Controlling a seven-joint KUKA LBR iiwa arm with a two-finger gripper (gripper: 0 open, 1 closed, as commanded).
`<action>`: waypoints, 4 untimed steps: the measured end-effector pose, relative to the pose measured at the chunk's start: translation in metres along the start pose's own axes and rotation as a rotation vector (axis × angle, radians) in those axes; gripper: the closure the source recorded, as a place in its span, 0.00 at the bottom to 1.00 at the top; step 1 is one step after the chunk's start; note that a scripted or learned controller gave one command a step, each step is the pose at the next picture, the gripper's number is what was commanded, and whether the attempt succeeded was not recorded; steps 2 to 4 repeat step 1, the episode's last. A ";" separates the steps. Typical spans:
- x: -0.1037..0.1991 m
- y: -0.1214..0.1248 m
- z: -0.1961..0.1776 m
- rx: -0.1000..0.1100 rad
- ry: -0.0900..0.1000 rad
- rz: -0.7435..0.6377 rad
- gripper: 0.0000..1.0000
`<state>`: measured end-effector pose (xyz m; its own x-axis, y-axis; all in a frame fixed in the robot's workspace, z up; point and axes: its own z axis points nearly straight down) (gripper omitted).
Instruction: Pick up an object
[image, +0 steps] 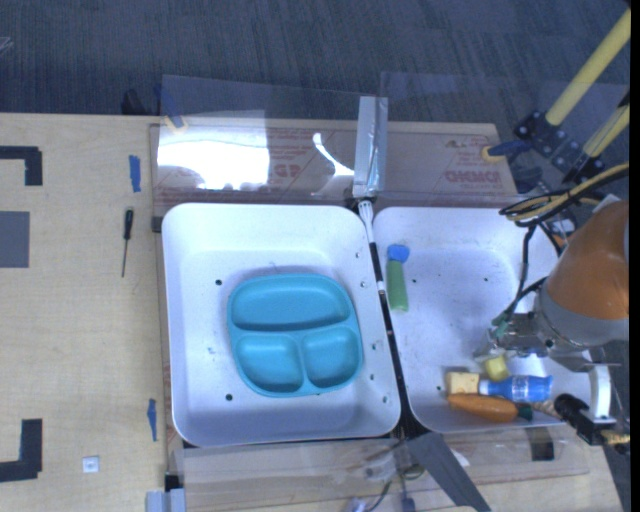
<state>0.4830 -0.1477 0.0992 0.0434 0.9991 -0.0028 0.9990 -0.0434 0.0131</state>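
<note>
Camera view: two bins (190, 240), one blue tray (293, 333), one green marker (398, 280).

Pale wooden bench (70, 330) under bright glare, dark carpeted floor (300, 40) beyond.

My bench (70, 300) is a pale wooden board, and two shallow white bins sit on it side by side, touching along their inner rims. The left bin (190, 320) takes the middle of the board; the right bin (440, 250) lies toward the side I reach in from. Behind both bins a sheet of clear plastic (260, 160) lies over a brown cardboard panel (455, 160). Left of the bins, a thin screwdriver (126, 240) rests on the bare wood, near black tape marks (25, 165) and short strips of blue tape (134, 172).
</note>
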 end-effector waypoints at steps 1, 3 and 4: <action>0.027 0.000 -0.142 0.004 0.003 -0.147 1.00; 0.027 0.000 -0.142 0.004 0.003 -0.147 1.00; 0.027 0.000 -0.142 0.004 0.003 -0.147 1.00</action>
